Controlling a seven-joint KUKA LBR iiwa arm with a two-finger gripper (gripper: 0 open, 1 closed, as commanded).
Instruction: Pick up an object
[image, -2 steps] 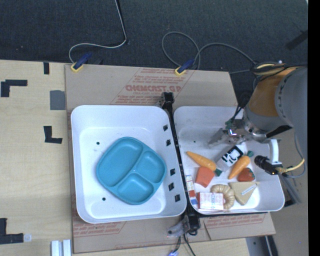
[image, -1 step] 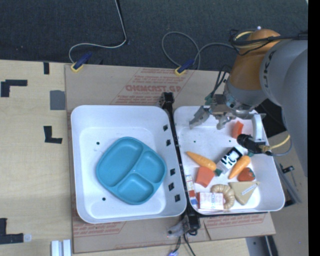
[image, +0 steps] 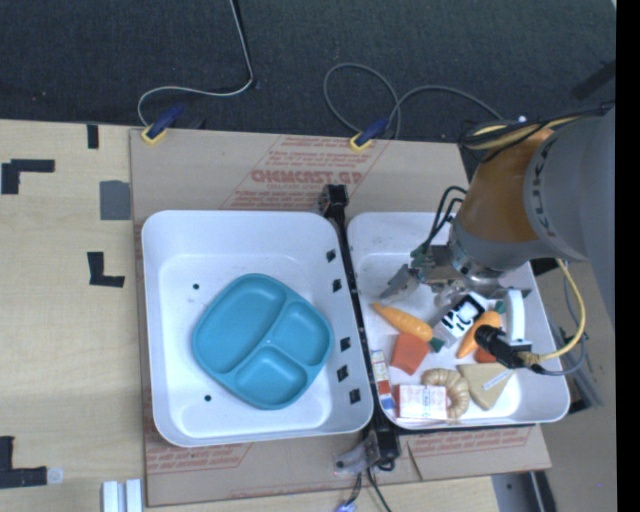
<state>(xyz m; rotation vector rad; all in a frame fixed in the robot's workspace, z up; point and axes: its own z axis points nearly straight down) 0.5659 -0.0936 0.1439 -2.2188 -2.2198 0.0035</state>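
Two-finger gripper: fingers apart, nothing between them. Just below: orange plastic carrot, orange-red block. Right: black-and-white tagged piece.

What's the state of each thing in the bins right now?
gripper: over the right bin, fingers spread, nothing between them.
blue plate: flat in the left bin, nothing on it.
carrot: lying loose in the right bin.
orange block: resting beside the carrot.
white box: flat near the front wall.
croissant: lying beside the white box.
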